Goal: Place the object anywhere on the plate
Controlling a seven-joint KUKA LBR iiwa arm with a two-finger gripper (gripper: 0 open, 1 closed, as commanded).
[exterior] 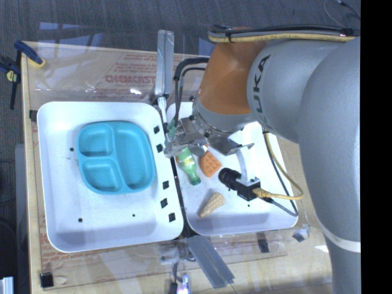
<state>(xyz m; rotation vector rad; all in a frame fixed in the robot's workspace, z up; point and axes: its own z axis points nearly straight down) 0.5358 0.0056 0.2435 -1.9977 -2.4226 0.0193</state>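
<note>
Grey KUKA arm [306, 90], black lettering at 12 o'clock, orange wrist band [226, 78], black cables, yellow-sleeved cable [283, 196].

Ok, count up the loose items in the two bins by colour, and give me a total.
Blue: 1, the divided plate in the left bin
Green: 1, the bottle in the right bin
Orange: 1, the waffle piece
Tan: 1, the cone
Total: 4

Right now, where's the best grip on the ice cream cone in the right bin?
Take the ice cream cone across its wider upper-right end, coming from above. It lies flat and clear of the green bottle and waffle, tapering to its lower-left tip, where the claw would likely slip off.
</note>
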